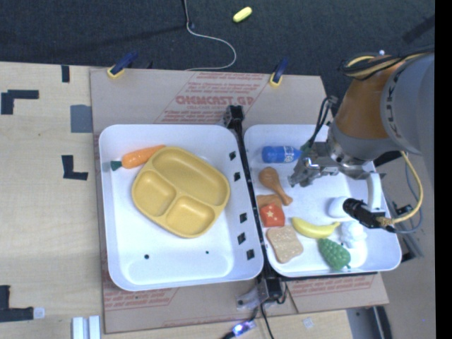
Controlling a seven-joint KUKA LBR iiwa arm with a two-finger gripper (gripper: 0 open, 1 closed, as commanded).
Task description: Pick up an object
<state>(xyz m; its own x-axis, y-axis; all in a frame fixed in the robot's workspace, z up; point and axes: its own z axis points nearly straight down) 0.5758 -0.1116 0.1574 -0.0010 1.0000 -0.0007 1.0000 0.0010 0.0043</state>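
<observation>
At the left of the frame lay the pale wooden bench [42, 210] with dark tape marks on it, and a sheet of brown cardboard [205, 97] spread beneath both bins. The left bin [116, 260] held a yellow divided tray [181, 191], set at a slant near the bin's upper middle. A toy carrot [141, 157] lay at the tray's upper left edge, touching or just beside it.

Toward the top of the frame, on the dark floor, sat a small yellow object [242, 14], with a thin cable [212, 37] curling nearby. Two blue-and-yellow clamps [121, 64] gripped the upper edge of the cardboard.

The right bin [385, 260] occupied the middle right of the frame. Along its left side lay a blue can [280, 153] on its side near the top, then a brown drumstick [274, 183] below it, a red-orange block [272, 214], and a slice of toast [285, 244] near the bottom. A banana [313, 227] lay right of the toast, and a green bumpy vegetable [334, 254] sat at the lower right, beside some white pieces [352, 233].

The gripper [302, 175] hung over the upper middle of the right bin, just right of the drumstick and below the can. Nothing showed between its fingers; whether they were spread or closed could not be told. The grey arm [413, 104] with its orange band [364, 108] came in from the right edge.
</observation>
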